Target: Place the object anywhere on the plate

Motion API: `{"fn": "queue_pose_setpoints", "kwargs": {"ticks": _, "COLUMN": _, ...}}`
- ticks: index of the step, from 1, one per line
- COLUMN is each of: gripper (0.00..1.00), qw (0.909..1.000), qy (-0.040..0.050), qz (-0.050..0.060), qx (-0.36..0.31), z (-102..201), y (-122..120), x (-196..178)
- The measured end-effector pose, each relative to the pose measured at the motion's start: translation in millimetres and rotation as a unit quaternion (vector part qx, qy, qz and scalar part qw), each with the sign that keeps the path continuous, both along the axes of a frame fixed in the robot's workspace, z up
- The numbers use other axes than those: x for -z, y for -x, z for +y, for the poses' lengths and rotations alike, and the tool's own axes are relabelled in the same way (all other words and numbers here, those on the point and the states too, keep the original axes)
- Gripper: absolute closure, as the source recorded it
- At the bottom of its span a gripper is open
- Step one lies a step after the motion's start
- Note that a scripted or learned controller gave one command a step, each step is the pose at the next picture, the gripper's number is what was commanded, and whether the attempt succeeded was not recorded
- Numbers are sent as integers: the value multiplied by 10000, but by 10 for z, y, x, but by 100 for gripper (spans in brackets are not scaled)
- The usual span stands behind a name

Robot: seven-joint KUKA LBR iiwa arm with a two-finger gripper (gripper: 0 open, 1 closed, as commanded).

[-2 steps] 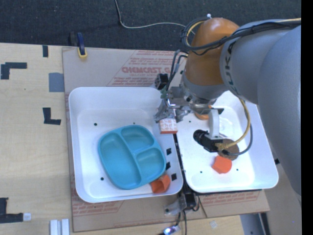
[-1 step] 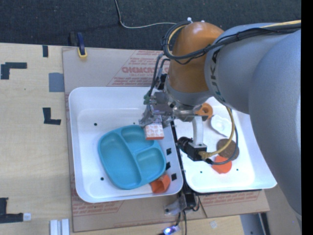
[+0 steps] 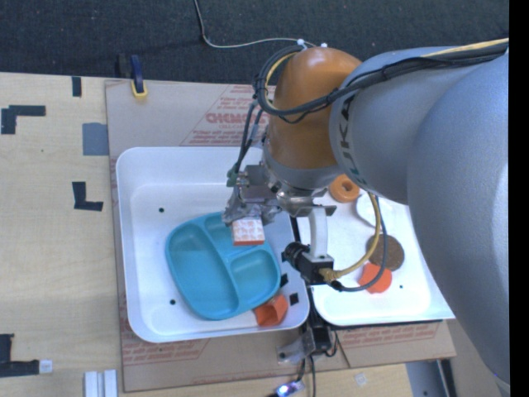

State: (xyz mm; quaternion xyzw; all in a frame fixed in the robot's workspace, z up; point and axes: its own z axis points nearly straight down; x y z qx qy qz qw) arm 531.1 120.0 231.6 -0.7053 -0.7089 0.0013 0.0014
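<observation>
Hanging just below the gripper, a small box-like object in orange-red and white is seen over the upper edge of the light blue plastic divided plate. The top of the small object is met by the gripper, and it appears to be grasped there, though the contact is partly hidden by the metal parts. Whether the object touches the plate's surface cannot be told. The plate, with three compartments, is laid tilted in the left shallow white bin. An orange block is seen in that bin, just beside the plate's lower right edge. In the right shallow white bin an orange ring-shaped piece, a brown round disc and an orange lump are held. Both bins are carried on a cardboard sheet on the counter.
</observation>
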Motion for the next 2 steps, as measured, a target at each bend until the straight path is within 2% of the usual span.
{"fn": "queue_pose_setpoints", "kwargs": {"ticks": 1, "gripper": 100, "qw": 10000, "qy": 2, "qz": -8, "qx": 9, "z": -7, "y": -57, "x": -14}}
{"fn": "queue_pose_setpoints", "kwargs": {"ticks": 2, "gripper": 0, "qw": 10000, "qy": 3, "qz": -6, "qx": 13, "z": -10, "y": -56, "x": -13}}
